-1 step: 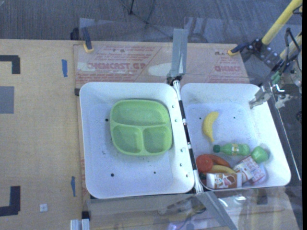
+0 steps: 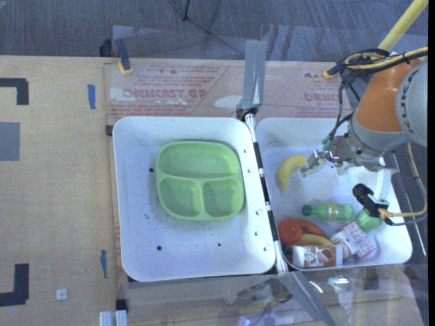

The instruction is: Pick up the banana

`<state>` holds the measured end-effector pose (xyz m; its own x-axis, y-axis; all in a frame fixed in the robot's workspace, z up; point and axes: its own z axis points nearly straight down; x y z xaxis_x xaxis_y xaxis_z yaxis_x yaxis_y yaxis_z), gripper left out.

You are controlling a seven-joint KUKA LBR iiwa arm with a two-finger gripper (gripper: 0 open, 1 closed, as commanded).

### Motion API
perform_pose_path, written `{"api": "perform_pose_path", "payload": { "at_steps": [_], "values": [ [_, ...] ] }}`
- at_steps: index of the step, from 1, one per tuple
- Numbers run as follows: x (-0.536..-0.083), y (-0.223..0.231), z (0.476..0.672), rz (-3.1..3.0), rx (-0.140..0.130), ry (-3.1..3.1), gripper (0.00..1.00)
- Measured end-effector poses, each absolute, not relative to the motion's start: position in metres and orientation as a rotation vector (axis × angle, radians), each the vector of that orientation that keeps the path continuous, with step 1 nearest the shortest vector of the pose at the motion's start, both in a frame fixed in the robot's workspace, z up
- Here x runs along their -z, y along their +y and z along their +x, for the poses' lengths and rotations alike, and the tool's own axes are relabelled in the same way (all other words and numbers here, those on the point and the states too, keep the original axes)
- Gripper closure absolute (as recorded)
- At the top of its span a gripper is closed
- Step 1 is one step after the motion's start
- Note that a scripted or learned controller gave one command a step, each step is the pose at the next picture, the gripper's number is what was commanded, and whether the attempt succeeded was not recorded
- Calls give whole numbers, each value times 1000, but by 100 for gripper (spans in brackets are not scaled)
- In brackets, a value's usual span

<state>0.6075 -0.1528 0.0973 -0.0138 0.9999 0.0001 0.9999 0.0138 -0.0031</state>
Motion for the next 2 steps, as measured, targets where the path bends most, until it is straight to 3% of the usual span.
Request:
{"api": "perform_pose_path", "payload": {
  "at_steps": [1,2],
  "values": [
    [-88,-101,628,-1852,3,-2546,0],
    [-87,-104,647,-1424,3,-2811,0]
  ]
}}
